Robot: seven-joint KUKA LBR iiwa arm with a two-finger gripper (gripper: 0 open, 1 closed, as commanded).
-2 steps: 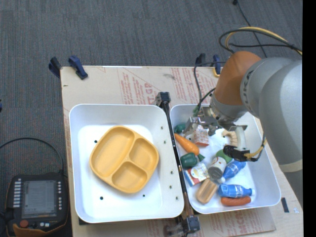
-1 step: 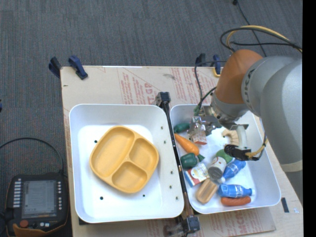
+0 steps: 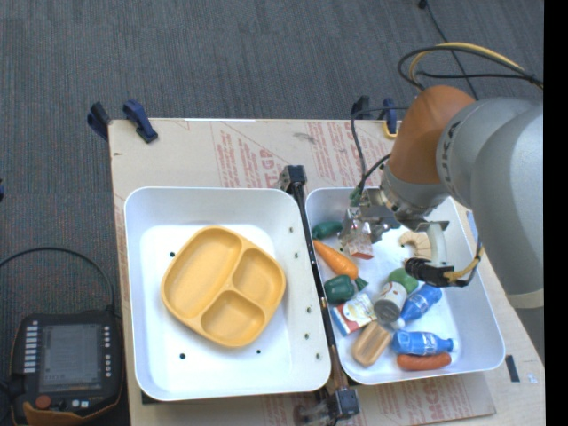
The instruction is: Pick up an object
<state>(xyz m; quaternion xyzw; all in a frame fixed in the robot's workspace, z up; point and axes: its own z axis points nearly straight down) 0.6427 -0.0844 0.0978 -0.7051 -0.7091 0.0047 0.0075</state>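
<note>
Seen from above at a slant: a brown worktop (image 3: 222, 153) with two shallow white bins side by side. In the left bin (image 3: 142, 211), at lower centre of the frame, a yellow divided plate (image 3: 224, 285) lying flat, with three compartments, tilted relative to the bin's sides. In the right bin (image 3: 488, 327), a cluster of small things: an orange carrot (image 3: 336, 258) lying diagonally near the bin's left wall, a dark green vegetable (image 3: 338, 288) just below it, another green piece (image 3: 325, 230) above it, a small red and white packet (image 3: 354, 312) near the lower left, a tan bread-like piece (image 3: 371, 344) below that, a small can (image 3: 389, 304) near the middle, a blue bottle (image 3: 420, 302) just right of the can, a second blue bottle (image 3: 424, 343) lying lower, and a red sausage (image 3: 424, 360) along the bottom edge, touching or just under that bottle. A pale, curved piece (image 3: 412, 240) to the right of the arm's tip.

Reaching in from the right of the frame, a grey arm (image 3: 501, 176) with an orange band, wrist over the upper part of the right bin. End effector (image 3: 359, 234) low in the bin's upper left area, just above the carrot and close to a shiny, crumpled-looking item (image 3: 357, 240). Opening of the end effector and any hold on that item: cannot tell, being too small and cluttered to read.

At lower left of the frame, a control pendant (image 3: 62, 362) on the floor. Blue clamps (image 3: 139, 119) on the worktop's far edge.
</note>
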